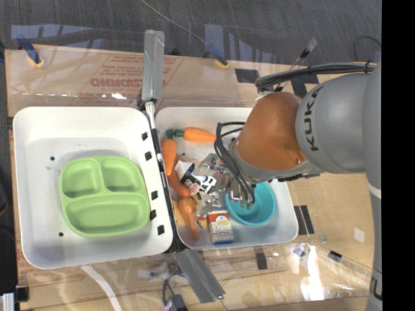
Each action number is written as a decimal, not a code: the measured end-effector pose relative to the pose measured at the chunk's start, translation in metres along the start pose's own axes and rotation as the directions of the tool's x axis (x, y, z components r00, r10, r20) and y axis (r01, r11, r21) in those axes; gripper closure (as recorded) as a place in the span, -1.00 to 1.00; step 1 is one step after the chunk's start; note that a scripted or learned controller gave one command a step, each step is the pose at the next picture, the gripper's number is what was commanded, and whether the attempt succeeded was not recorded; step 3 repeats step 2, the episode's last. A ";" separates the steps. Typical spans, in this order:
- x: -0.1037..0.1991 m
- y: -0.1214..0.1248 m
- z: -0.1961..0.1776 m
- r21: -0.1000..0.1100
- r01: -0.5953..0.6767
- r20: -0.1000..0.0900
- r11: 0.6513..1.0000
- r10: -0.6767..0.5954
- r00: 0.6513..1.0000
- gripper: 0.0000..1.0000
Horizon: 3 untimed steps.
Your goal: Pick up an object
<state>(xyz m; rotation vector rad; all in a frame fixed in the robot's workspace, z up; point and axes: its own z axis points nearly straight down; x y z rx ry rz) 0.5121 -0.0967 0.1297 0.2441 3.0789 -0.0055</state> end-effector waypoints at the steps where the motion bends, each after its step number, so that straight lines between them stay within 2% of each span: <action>1: -0.023 -0.014 0.031 0.021 -0.585 -0.026 0.811 0.585 0.811 -1.00; 2: -0.023 -0.012 0.021 0.021 -0.577 -0.030 0.816 0.578 0.816 1.00; 3: -0.023 -0.012 0.021 0.021 -0.577 -0.030 0.816 0.578 0.816 1.00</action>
